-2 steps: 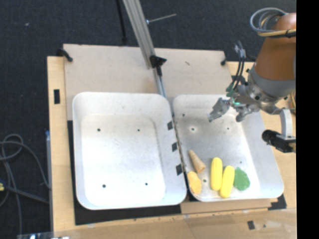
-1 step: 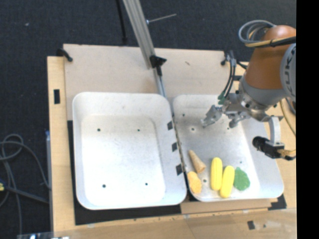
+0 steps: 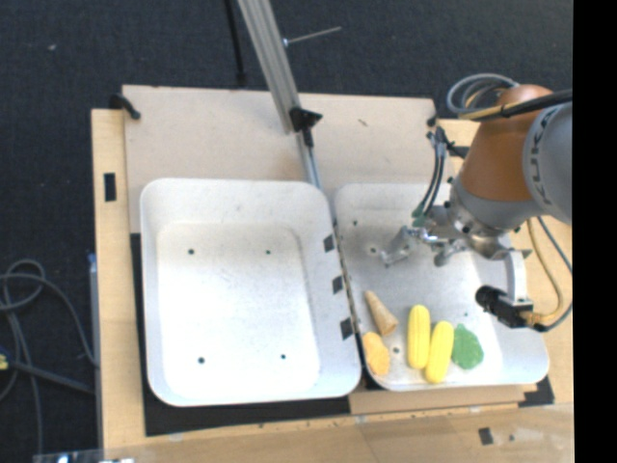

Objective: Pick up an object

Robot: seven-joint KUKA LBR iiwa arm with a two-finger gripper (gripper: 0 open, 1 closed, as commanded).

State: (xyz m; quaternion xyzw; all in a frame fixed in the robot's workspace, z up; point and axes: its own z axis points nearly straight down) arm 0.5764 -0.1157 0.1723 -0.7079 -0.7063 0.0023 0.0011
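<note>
- Two yellow corn-cob-shaped pieces (image 3: 429, 343) lie side by side at right white bin's (image 3: 511, 367) near edge; green leafy lump (image 3: 469, 347) just right; tan cone (image 3: 380, 312) and orange piece (image 3: 377, 355) left
- Gripper (image 3: 400, 250) hovers over bin's middle, nothing between fingers; open or closed: cannot tell
- Left white bin (image 3: 241, 287) alongside

Dark carpet floor (image 3: 116, 27), tan wooden bench (image 3: 193, 133) on it, loose cables (image 3: 29, 297) at left, slanted aluminium mast (image 3: 270, 51) rising from bench.

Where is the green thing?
The green thing lies in the right bin, near its front right corner. It sits just right of two yellow corn cobs, and the claw is farther back in the same bin.
</note>
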